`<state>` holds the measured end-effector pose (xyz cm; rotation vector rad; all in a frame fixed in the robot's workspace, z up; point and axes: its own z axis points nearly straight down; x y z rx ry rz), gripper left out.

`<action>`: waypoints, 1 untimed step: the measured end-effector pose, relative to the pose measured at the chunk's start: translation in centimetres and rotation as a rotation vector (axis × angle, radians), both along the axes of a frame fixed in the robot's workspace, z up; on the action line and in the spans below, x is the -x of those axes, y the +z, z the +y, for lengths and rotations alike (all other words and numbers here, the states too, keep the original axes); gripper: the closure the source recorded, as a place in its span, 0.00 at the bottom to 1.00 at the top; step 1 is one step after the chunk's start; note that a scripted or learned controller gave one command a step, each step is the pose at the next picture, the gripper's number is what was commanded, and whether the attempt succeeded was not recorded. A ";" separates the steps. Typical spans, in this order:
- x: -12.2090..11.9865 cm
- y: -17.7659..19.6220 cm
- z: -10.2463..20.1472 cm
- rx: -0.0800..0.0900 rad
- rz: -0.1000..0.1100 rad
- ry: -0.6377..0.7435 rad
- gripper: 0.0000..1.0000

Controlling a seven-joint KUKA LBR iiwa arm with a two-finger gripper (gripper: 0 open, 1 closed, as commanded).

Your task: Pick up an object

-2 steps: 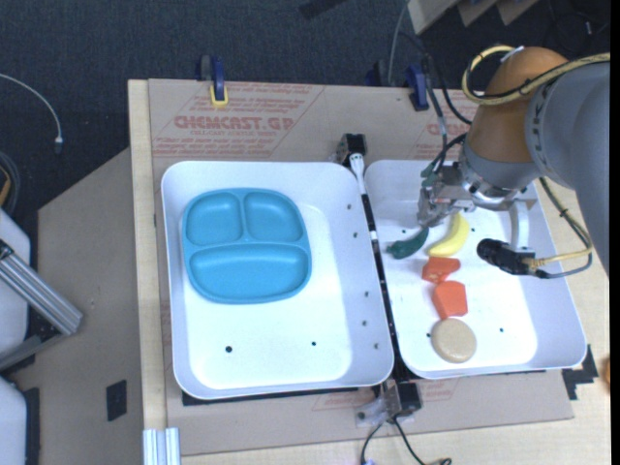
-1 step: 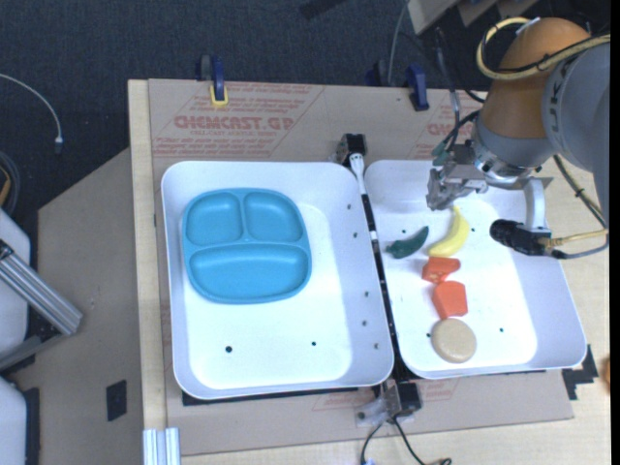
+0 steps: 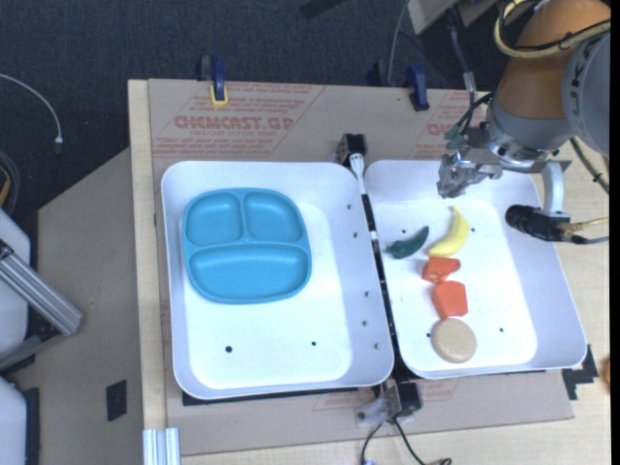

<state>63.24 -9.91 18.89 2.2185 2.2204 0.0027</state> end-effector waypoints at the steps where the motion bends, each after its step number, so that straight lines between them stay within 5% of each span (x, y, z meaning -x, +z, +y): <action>1: -0.1 3.8 0.0 0.000 -0.001 0.000 1.00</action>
